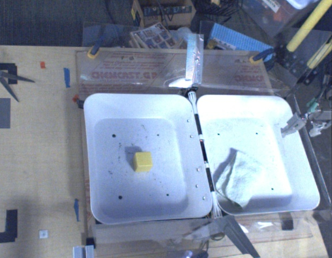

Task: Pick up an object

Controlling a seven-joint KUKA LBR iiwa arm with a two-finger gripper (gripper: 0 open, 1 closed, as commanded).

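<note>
**Where the yellow block (143, 162) rests: left bin (101, 112)**

Lies flat near the middle of the bin floor, well apart from every wall. Small, cube-like, matte, with a soft grey shadow at its upper left. Shallow white bins side by side, round-cornered, floors speckled with dark marks and small holes. Holds, in the right bin (246, 104), a crumpled grey-white cloth (238, 176), slumped toward the near left corner.

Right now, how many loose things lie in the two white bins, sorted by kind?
Small yellow foam-like cube, in the left white bin: 1
Crumpled grey-white cloth, in the right white bin: 1
Total: 2
</note>
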